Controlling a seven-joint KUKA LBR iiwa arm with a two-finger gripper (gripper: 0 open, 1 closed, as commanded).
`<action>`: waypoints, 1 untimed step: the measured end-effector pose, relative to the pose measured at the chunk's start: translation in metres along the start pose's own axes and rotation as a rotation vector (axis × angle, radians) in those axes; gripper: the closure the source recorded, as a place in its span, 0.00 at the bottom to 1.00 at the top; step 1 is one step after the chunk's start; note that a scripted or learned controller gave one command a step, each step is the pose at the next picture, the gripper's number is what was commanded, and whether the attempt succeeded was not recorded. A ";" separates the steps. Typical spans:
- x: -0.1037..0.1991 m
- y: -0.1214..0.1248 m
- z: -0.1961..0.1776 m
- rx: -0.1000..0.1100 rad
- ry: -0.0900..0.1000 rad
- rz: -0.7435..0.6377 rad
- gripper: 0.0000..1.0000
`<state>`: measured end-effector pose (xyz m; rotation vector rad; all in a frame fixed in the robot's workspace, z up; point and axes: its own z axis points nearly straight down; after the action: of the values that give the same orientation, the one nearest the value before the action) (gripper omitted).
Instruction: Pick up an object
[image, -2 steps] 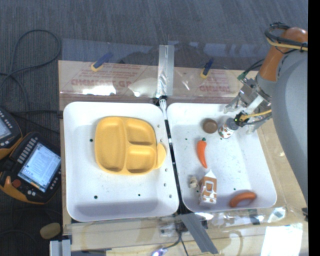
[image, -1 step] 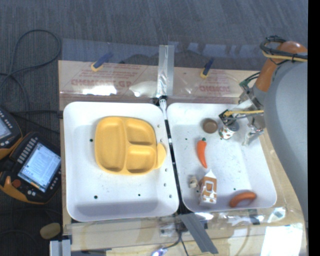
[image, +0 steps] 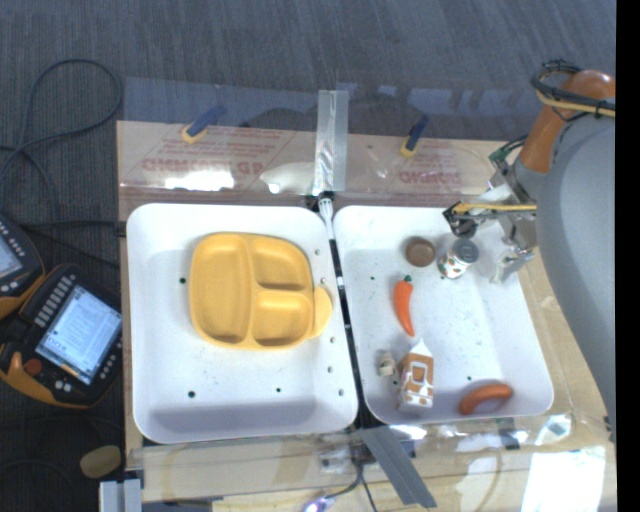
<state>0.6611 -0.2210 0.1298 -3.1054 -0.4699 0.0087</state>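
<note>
While the gripper (image: 487, 243) hangs over the right bin (image: 520, 330) at its one o'clock corner, whether its jaws are open or closed cannot be told. Just beside it at nine o'clock sit a small white cup (image: 456, 264) and a brown round piece (image: 420, 251). Below lie a carrot (image: 403, 304), milk carton (image: 417, 375) and sausage (image: 485, 398). The left bin (image: 160, 330) holds a yellow divided tray (image: 252, 290).

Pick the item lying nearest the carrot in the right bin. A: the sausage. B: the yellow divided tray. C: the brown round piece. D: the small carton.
C, the brown round piece sits just above the carrot top, closer than the carton or the sausage; the yellow divided tray is in the left bin.
</note>
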 end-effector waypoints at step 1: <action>-0.002 0.002 -0.091 -0.003 0.000 0.070 0.00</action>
<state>0.6600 -0.2237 0.2207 -3.1228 -0.3619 0.0088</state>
